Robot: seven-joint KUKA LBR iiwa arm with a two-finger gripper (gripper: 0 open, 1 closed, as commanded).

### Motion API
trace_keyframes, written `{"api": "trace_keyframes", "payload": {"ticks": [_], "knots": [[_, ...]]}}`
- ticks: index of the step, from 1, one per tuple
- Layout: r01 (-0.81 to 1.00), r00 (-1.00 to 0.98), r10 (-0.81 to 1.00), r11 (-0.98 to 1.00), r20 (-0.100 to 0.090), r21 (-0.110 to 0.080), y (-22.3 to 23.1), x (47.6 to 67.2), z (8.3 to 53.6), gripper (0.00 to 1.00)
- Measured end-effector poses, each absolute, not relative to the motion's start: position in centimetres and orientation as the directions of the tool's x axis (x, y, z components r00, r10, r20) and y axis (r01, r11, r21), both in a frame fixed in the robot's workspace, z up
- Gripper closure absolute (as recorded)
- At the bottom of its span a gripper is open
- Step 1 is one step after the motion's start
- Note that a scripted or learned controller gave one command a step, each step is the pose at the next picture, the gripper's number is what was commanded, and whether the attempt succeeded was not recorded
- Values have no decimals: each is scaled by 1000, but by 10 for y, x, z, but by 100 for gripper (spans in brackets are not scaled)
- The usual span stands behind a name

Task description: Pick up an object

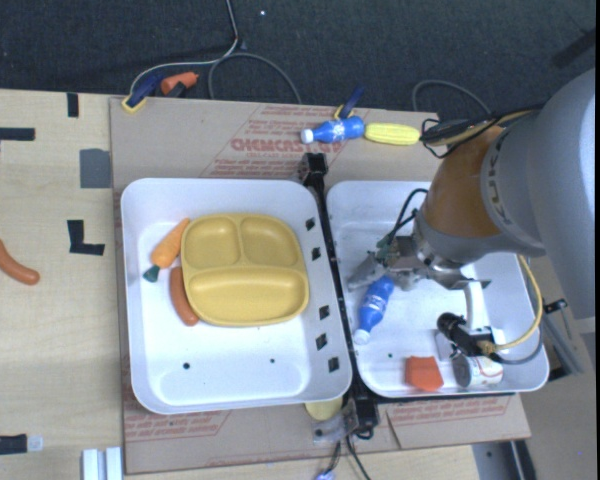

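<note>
- A reddish sausage (pixel 13 261) lies alone on the wood bench (pixel 40 368) at the far left of the frame.
- A clip with an orange handle (pixel 170 84) sits at the upper left corner of the brown cardboard (pixel 230 148).
- The cardboard has red letters along its top, but they are too blurry to read.
- The left bin (pixel 220 388) holds a yellow plate (pixel 245 268) with three parts.
- An orange carrot (pixel 167 244) lies against the plate's left edge.
- A second sausage (pixel 183 298) lies partly under the plate.
- A blue and white toy (pixel 335 131) and a yellow corn cob (pixel 392 134) lie side by side on the cardboard above the right bin (pixel 380 208).
- In the right bin, a blue bottle (pixel 373 306) lies tilted near the left wall.
- The claw (pixel 375 266) hangs just above the bottle's upper end. I cannot tell if it is let go or squeezed tight.
- An orange block (pixel 423 372) lies near the bin's lower edge, apart from the bottle.
- The big grey arm (pixel 550 188) covers the bin's upper right part.
</note>
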State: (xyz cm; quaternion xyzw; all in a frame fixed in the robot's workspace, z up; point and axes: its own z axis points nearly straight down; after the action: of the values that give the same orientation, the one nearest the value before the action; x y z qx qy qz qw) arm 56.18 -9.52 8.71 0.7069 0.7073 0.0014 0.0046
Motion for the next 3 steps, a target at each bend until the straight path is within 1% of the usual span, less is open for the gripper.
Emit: {"api": "trace_keyframes", "payload": {"ticks": [1,2,3], "knots": [[1000,1,1000,0,-5,8,-96,562,97,100],[1000,-10,1000,10,3,11,-19,559,211,100],[1000,3,1000,-3,-3,-2,-69,583,183,100]]}}
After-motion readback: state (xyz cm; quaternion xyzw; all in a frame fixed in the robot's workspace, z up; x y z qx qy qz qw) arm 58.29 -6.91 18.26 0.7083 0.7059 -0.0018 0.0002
